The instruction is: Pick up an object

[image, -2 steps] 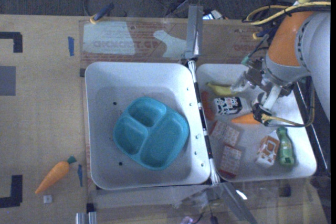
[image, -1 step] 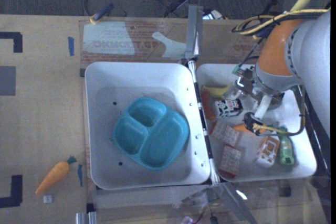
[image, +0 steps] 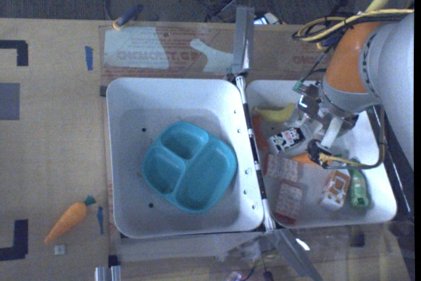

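Fingers (image: 309,136): over the right bin (image: 388,204), near its upper-middle, hanging down from the grey wrist below the orange band. Wrist hardware and cable crowd them; whether they are spread or closed cannot be told from this angle, and nothing can be confirmed between them.

Candidate object: small black-and-white patterned item (image: 287,138), a cow-print toy or carton by appearance. It lies in the upper-left part of the right bin, just beside the fingers on their left, possibly touching; contact not resolvable. Yellow banana (image: 276,114) just above it, an orange piece (image: 301,158) just below, flat printed packets (image: 284,171) further down.

Handling estimate: light, small, probably stiff plastic or card, smooth and liable to slip. Best hold judged across its short width, at mid-length, since it lies tilted.

Other items in the right bin: a white-orange carton (image: 334,189) and a green bottle (image: 358,189) near the lower-right corner, well apart from the fingers. Left bin (image: 125,102) holds a teal divided plate (image: 189,166).
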Robot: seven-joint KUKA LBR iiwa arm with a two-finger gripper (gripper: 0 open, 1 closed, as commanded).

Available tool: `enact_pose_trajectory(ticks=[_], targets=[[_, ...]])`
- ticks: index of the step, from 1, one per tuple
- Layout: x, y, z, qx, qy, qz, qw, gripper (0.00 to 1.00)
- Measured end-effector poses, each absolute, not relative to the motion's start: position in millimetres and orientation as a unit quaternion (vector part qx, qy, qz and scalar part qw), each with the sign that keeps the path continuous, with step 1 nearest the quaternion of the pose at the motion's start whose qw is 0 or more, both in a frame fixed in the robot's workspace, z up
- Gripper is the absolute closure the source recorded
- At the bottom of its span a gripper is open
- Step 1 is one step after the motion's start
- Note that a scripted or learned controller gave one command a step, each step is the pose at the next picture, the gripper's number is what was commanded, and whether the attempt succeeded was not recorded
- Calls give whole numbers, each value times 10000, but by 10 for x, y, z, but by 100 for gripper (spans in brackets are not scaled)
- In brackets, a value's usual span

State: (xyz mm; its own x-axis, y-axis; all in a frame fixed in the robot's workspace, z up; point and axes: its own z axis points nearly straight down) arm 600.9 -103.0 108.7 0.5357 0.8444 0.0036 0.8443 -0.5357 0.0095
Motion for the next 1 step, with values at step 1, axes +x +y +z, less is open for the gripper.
enact_pose_trajectory(ticks=[1], targets=[[6020, -634, 2352, 9396, 3422, -8, 0, 100]])
